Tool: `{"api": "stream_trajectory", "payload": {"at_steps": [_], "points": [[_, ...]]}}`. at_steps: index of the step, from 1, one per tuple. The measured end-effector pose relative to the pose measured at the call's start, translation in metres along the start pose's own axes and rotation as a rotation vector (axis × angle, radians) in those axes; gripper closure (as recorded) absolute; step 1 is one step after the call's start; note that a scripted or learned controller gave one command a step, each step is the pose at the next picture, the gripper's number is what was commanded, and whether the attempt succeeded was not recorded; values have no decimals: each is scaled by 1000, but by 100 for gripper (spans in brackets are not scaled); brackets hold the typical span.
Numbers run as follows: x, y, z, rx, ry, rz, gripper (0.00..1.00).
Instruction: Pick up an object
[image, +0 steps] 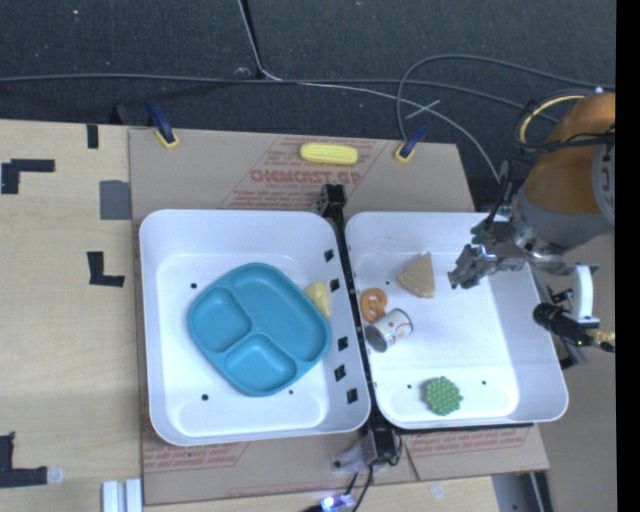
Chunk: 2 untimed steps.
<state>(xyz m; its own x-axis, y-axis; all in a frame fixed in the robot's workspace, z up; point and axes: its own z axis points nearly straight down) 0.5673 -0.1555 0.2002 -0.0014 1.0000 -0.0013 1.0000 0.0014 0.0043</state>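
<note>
In the right bin (520, 390) lie a tan wedge-shaped piece (419, 275), a small orange ring (373, 303), a little tin can on its side (389, 329) and a green bumpy ball (441, 395). My gripper (468, 272) hangs over the right bin's upper right part, just right of the tan wedge and apart from it. Nothing shows between its fingers. The left bin (165, 330) holds a blue compartment tray (259, 327) with a pale yellow piece (318, 297) at its right edge.
A yellow banana-like toy (328, 154) lies on the cardboard behind the bins. Black clips run along the divider between the bins (345, 300). Cables cross the dark floor at the back, and the arm's body (565, 190) fills the right side.
</note>
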Motion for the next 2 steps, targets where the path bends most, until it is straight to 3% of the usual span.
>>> {"api": "stream_trajectory", "payload": {"at_steps": [1, 2], "points": [[-2, 7, -44, 3, 0, 0, 100], [51, 15, -29, 5, 1, -3, 100]]}}
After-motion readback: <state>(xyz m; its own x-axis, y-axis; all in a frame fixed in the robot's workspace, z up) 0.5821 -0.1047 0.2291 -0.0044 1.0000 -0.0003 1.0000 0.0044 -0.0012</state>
